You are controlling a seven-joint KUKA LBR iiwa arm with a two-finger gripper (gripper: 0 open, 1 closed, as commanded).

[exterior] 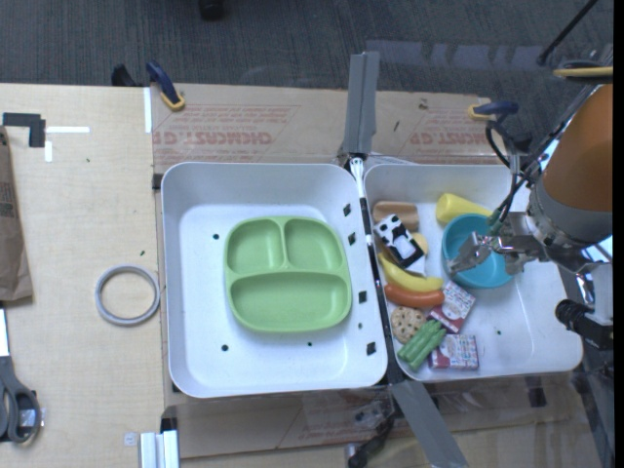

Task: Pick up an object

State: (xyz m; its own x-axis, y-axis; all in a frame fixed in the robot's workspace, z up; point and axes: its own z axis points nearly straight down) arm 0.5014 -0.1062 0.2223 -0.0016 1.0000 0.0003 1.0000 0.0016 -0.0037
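The right bin (546,354) holds several small things. A blue bowl (474,273) sits in its middle, with a yellow piece (458,207) behind it. Further left lie a black-and-white cow toy (399,241), a banana (410,281), a bread-coloured piece (395,212), an orange sausage (413,297), a round cracker (403,325), a green piece (422,342) and two red-and-white packets (456,353). My gripper (475,253) hangs over the blue bowl, reaching in from the right. Nothing is seen lifted in it.
The left bin (195,213) holds a green divided plate (288,274). A grey divider bar (362,105) runs between the bins at the back. A tape ring (127,294) lies on the bench to the left. Cables (512,154) hang near the arm.
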